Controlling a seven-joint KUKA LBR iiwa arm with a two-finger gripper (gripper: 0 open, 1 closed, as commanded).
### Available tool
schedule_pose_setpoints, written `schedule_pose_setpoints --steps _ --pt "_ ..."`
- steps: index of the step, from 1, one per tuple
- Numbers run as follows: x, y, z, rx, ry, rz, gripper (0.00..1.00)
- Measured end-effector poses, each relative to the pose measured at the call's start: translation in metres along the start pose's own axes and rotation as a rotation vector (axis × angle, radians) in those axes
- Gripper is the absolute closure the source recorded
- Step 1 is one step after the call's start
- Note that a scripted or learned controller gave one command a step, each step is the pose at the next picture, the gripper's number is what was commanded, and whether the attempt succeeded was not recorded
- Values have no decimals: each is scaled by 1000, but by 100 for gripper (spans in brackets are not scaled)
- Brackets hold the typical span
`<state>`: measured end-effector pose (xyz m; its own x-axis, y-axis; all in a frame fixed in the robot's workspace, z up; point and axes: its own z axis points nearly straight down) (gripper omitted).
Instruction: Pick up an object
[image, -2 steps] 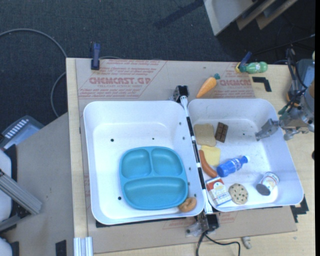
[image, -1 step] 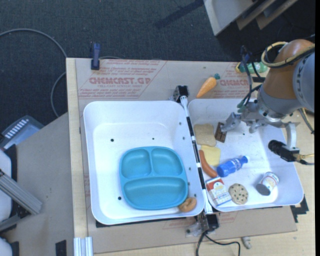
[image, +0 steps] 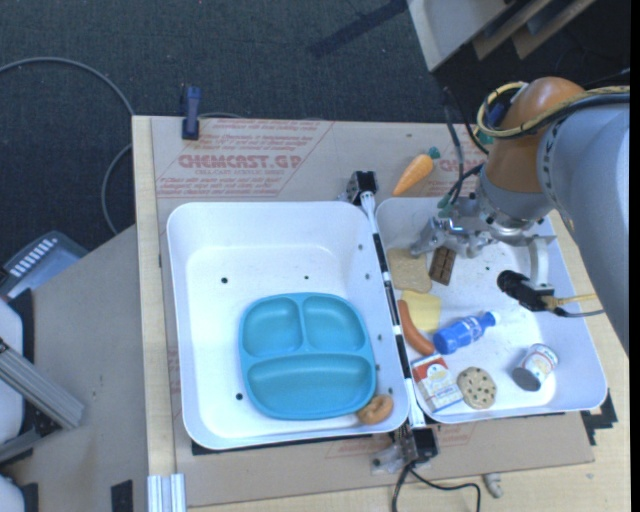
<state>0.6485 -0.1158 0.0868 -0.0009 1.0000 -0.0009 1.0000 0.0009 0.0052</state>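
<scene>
hovered with gripper (image: 444, 243) right over brown bar (image: 441, 265) in right bin (image: 580, 350), far corner by the divider, likely lined up for a grab | couldn't tell if open or clamped tbh | lay on tan slice (image: 406, 268), tight against bin wall | found freer room toward blue bottle (image: 462, 332)

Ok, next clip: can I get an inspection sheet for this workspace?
Surface: cardboard-topped bench bearing left bin and right bin.
Job's things: right bin holds toast, cheese, sausage, blue bottle, cookie, carton, can, brown bar.
Clutter: blue plate and pastry in left bin; carrot on bench beyond the bins.
Grippers: gripper over right bin's far end, above brown bar; grasp unclear.
Cables: grey cable on floor, far left.
Surroundings: dark carpet.
</scene>
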Motion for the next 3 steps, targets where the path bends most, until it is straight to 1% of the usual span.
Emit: schedule_pose_setpoints --steps 1,2,3 --pt "-10 19 0 1 0 0 0" --pt "-21 -28 0 2 0 1 0" --pt "-21 -26 -11 -2 0 1 100"
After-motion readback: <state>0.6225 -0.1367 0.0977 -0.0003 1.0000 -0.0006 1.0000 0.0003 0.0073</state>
